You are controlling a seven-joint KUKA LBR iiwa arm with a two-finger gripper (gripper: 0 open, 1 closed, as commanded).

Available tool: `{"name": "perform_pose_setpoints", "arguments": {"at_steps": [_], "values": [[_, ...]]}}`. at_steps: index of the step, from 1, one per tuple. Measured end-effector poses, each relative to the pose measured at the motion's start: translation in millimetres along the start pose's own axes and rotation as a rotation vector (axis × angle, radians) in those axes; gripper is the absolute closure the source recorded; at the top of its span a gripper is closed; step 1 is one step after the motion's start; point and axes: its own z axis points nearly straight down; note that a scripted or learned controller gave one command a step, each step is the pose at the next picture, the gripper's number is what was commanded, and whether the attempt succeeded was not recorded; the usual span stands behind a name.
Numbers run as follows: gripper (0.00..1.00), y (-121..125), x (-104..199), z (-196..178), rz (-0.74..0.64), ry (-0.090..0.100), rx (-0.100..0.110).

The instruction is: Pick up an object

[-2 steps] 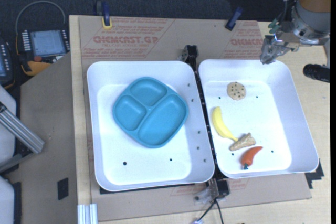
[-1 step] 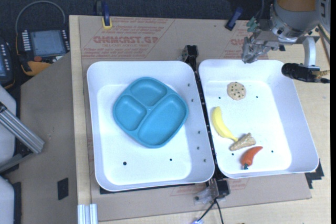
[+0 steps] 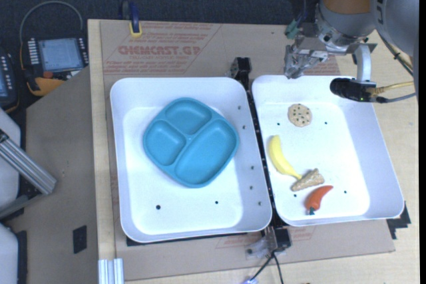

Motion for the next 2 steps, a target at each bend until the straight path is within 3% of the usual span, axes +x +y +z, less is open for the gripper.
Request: {"name": "perform_pose_setpoints", "arguments": {"at_steps": [1, 2], "values": [[1.00, -4.1, 45.2, 6.7, 0.000, 0.000, 0.001], [1.00, 7.8, 104.8, 7.6, -0.001, 0.000, -0.004]]}}
